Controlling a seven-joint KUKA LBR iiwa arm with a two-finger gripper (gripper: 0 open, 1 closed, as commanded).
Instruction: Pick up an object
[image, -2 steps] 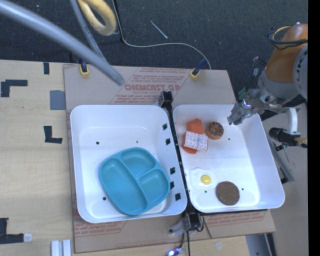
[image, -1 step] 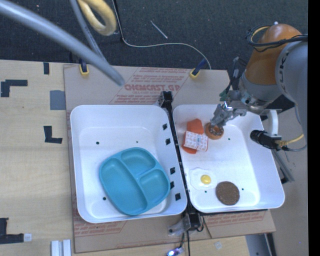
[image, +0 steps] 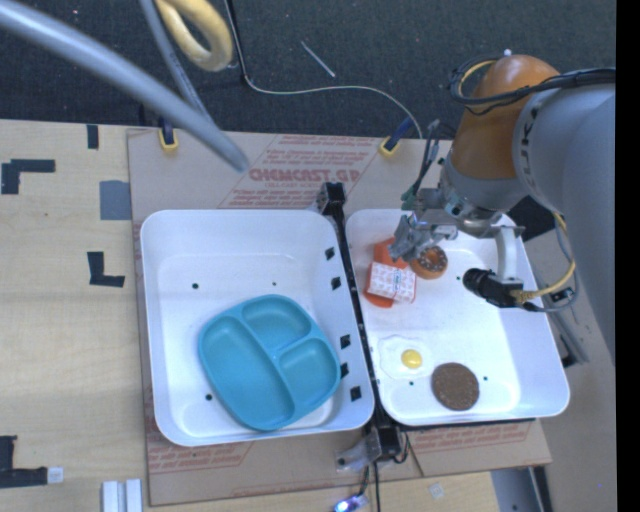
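Note:
My gripper (image: 407, 243) hangs over the back of the right bin (image: 520, 340), directly above an orange and white packet (image: 391, 282). A small round orange and brown item (image: 432, 262) lies just right of the fingers. Nearer the front of the same bin sit a fried egg (image: 410, 357) and a brown round patty (image: 455, 385). Nothing shows between the fingers.
The left bin (image: 170, 260) holds a blue divided tray (image: 268, 360). A black divider (image: 345, 290) runs between the bins. A black cable part (image: 492, 285) hangs over the right bin's right side. A grey pole (image: 120, 75) crosses the top left.

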